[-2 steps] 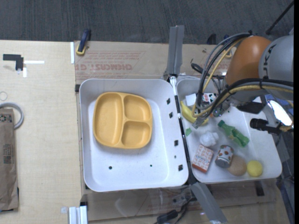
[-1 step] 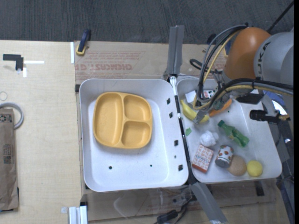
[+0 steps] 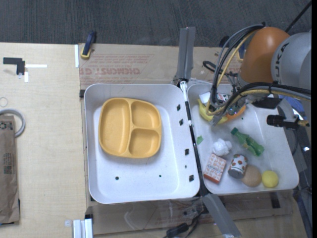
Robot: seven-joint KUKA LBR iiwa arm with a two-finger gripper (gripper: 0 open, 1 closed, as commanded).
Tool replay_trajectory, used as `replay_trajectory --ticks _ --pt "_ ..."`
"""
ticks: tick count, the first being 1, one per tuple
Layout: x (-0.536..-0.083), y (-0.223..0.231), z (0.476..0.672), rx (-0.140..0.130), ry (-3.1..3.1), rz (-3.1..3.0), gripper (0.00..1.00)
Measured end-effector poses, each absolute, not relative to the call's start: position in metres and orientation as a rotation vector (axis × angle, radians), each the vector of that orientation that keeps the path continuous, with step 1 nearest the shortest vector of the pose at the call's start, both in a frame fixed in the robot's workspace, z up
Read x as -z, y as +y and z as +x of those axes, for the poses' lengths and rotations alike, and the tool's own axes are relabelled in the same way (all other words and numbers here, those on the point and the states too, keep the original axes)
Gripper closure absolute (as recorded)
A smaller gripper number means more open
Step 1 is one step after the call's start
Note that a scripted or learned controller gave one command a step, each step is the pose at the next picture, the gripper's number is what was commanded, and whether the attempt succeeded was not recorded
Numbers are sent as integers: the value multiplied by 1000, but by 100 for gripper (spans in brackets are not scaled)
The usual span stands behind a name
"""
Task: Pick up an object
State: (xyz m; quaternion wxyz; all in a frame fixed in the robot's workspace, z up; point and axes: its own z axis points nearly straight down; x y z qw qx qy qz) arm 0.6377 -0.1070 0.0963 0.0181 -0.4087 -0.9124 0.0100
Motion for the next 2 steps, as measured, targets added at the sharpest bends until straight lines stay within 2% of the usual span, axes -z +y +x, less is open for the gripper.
replay_trajectory --ticks 1,2 --pt "-191 -50 647 -4 -2917 -1162 100" --pt "-298 -6 651 -4 -2871 -1274 100"
